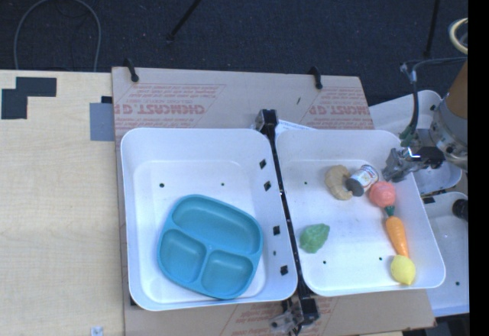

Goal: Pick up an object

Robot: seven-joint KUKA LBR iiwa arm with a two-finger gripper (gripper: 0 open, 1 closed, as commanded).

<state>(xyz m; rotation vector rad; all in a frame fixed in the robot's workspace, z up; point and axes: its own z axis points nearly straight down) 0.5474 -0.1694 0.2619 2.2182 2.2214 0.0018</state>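
Dark carpet and cables lie behind the bench (61,197). From the right, the arm (451,128) hangs its gripper (403,161) over the right bin (359,281) — grip state unclear — near the can (362,176).

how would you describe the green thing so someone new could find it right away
Look in the right bin of the two white ones. Near its left wall, on the lower half of the floor, lies a small crumpled green lump. It sits alone, apart from the carrot and lemon by the right wall, and is the bin's one green item.
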